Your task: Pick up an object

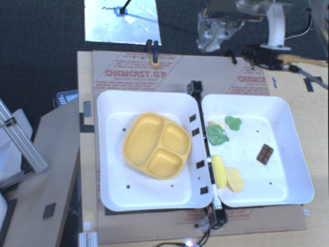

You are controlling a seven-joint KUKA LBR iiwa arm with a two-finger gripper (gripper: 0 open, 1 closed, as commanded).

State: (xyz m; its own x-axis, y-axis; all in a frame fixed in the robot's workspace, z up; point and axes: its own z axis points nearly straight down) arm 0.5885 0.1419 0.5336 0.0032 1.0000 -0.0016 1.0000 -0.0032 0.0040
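Two white bins side by side on worktop: left bin (110, 138) with yellow divided plate (157, 145); right bin (293, 138) with green lettuce pieces (217, 134), corn cob (219, 171), brown chocolate piece (265, 154). Tool (213, 35) raised beyond bins, grip state unclear.

Left bin (108, 138): 1 yellow 3-compartment tray (157, 145), lying flat, tilted askew. Right bin (293, 148): 2 green leafy pieces (217, 134) (233, 122) near the divider, 1 brown chocolate square (265, 154) apart to the right. 1 yellow corn cob (219, 171) lies along the divider, touching a pale yellow slice (235, 179).
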